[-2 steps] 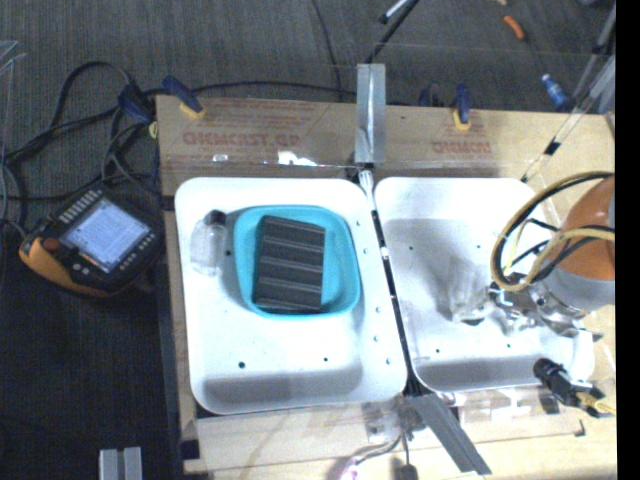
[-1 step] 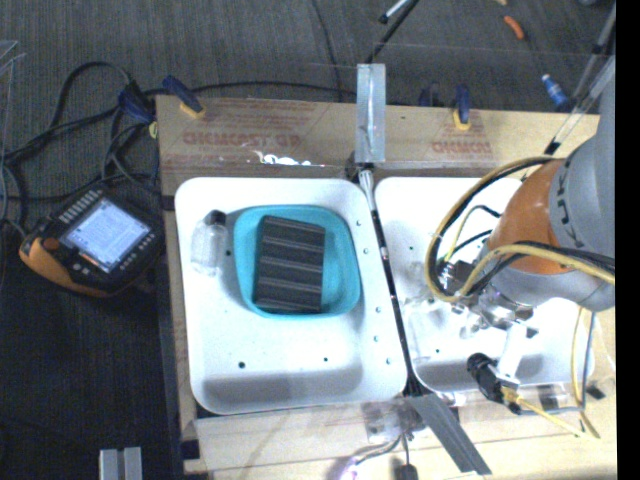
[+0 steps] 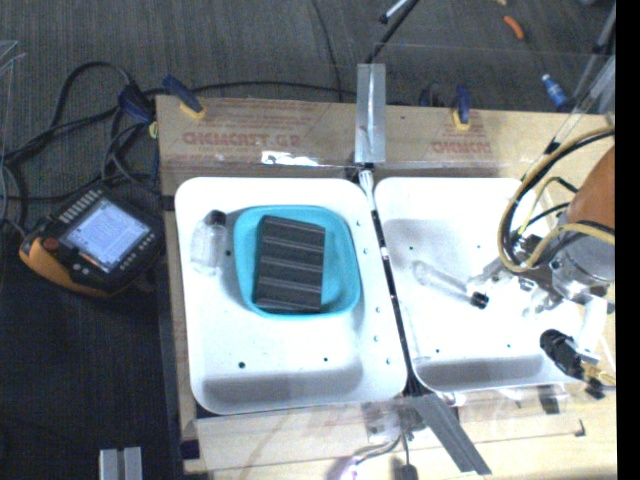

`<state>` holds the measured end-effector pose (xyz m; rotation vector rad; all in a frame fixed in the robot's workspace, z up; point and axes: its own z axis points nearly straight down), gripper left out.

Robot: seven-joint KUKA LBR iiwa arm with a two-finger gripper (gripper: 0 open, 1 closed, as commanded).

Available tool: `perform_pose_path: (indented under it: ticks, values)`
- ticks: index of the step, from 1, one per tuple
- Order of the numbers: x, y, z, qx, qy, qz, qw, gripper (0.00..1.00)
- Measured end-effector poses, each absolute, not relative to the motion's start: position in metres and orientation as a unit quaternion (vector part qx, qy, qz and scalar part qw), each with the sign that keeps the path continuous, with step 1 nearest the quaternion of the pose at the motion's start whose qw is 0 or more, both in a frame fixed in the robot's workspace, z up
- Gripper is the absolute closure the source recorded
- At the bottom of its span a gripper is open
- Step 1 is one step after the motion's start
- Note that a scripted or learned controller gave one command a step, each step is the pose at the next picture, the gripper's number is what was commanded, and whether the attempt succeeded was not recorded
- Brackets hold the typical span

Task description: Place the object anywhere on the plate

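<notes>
The dark ridged block [image 3: 291,263] lay on the blue plate [image 3: 345,268] in the left bin [image 3: 280,378], well apart from the claw [image 3: 480,293] over the right bin [image 3: 440,363]; its grip could not be told.

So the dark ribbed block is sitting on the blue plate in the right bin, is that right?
Not quite. The camera view shows the dark ribbed block sitting on the blue plate in the left bin, not the right bin. The rest is correct.
</notes>
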<state>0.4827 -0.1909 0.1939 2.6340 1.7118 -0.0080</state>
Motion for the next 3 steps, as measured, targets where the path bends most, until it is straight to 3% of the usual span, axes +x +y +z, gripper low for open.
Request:
perform_pose_path:
  ticks: [1, 2, 3]
  values:
    - [0.482, -0.196, 0.105, 0.971, 0.238, -0.0036, -0.001, 0.00]
    - [0.483, -0.224, 0.244, 0.947, 0.322, -0.0027, 0.000, 0.00]
    - [0.533, -0.223, 0.434, 0.930, 0.368, -0.0020, 0.001, 0.00]
